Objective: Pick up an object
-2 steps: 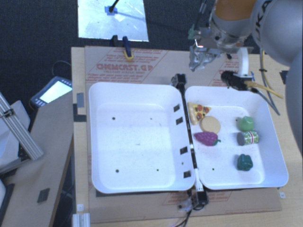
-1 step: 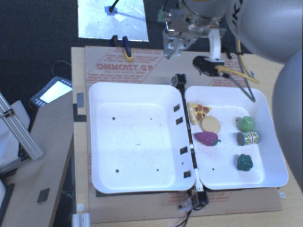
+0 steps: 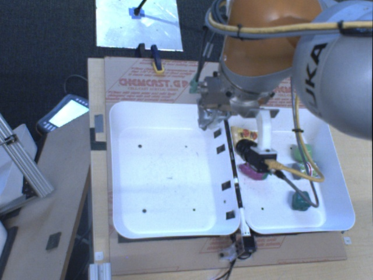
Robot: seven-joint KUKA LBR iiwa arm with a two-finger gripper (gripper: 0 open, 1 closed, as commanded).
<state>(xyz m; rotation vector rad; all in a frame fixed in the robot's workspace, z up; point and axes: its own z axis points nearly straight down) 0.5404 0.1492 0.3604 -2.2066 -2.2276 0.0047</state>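
Camera view, from above at a slant. Two shallow white plastic bins sit side by side on a tan cardboard sheet [image 3: 151, 81] printed with red lettering: the left-hand bin [image 3: 169, 174] and the right-hand bin [image 3: 274, 217], with their inner rims meeting along the middle.

Four small objects can be counted, all in the right-hand bin:
- One flat yellow piece with red marks [image 3: 243, 134] lies near the far rim, just beside the divide.
- One rounded magenta item [image 3: 254, 173] lies nearer the viewer, also close to the divide and partly hidden behind the robot's fittings.
- One pale green item [image 3: 303, 153] lies toward the outer wall.
- One dark teal lump [image 3: 301, 201] lies nearest the front, apart from the others.

The finer shape of each is too small to tell.

One grey arm with an orange band [image 3: 265, 34] reaches in from the right. Its two-finger gripper [image 3: 208, 120] hangs over the far end of the line where the bins meet. It is just beside the yellow piece and well apart from the teal lump. From this angle it cannot be told whether the gripper is open or closed, or whether it grips or touches anything.
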